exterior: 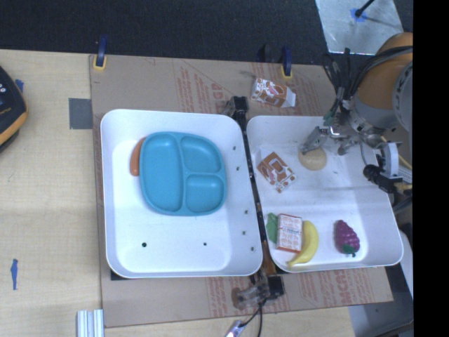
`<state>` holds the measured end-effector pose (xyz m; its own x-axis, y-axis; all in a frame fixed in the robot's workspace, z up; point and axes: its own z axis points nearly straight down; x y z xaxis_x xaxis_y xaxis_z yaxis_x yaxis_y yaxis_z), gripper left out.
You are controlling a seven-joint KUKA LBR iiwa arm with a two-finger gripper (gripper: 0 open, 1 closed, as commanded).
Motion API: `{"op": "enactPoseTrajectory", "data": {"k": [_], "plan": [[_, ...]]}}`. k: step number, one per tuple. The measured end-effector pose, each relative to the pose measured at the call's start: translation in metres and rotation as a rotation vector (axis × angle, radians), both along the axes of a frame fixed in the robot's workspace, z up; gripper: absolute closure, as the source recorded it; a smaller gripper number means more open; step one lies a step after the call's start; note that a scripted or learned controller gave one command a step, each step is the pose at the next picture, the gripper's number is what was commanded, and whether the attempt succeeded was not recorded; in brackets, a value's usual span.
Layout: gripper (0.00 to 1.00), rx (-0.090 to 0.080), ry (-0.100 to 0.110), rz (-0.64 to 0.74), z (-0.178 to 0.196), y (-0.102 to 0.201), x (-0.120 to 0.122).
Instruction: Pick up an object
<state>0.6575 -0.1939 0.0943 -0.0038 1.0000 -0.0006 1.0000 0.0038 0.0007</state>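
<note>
Pincer at right bin's far edge, fingers spread, nothing between them | tan round object just below its fingertips, on bin floor | brown packet to its left | banana, small carton, purple grapes along near edge | blue divided plate in left bin.

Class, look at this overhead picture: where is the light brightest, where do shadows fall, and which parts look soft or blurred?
Camera view: the two white bins read brightest, nearly washed out; a soft shadow lies along the left bin's inner left wall; the gripper over the beige round object looks slightly blurred; the small packet print is too soft to read; the dark floor at top shows little detail.
</note>
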Motion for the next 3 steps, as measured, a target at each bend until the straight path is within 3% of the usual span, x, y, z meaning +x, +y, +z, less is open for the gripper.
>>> {"op": "enactPoseTrajectory", "data": {"k": [1,2,3], "plan": [[0.00,0.000,0.006,0.003,-0.002,0.044,-0.001],[1.00,-0.003,-0.007,0.005,0.014,0.043,0.003],[1.00,-0.001,0.001,-0.001,0.102,0.004,-0.023]]}}
